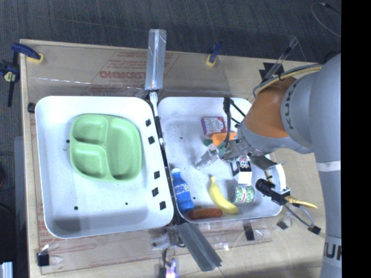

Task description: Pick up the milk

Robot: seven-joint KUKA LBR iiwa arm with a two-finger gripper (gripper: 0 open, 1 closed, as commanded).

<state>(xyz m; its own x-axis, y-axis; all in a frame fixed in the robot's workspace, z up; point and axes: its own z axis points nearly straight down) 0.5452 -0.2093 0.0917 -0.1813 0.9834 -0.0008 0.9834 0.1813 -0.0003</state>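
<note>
A robot lab: a wooden bench (pixel 52 62) on dark carpet (pixel 87 10), two white bins (pixel 49 213) fixed by clamps (pixel 26 52), and toy food such as a banana (pixel 221 196).

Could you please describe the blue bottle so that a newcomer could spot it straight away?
Look in the right bin, along its left wall near the front. The blue bottle lies there, left of the banana; it is the one blue thing in that bin.
</note>
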